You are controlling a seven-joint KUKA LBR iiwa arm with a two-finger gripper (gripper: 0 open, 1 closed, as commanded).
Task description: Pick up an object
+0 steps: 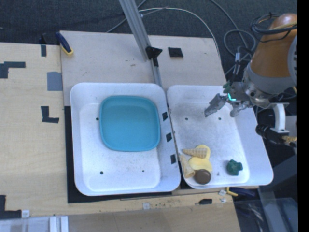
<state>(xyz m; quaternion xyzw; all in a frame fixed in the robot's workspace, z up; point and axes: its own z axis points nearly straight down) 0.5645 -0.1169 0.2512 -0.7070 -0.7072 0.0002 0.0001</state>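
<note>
In the right bin [251,144], near its front edge, lies a cluster of toy food: a yellow piece [199,158] with a brown round piece [202,176] beside it. A small dark green object [234,166] rests to their right. My gripper [224,107] hovers over the back part of the right bin, well behind those objects. Its two grey fingers [212,105] are spread apart with nothing between them.
The left bin [87,144] holds a square blue plate [130,123]. A slanted metal pole [140,30] rises behind the bins. Cables loop over the dark floor at the back right. A blue-and-yellow tool [65,43] lies at the board's back left corner.
</note>
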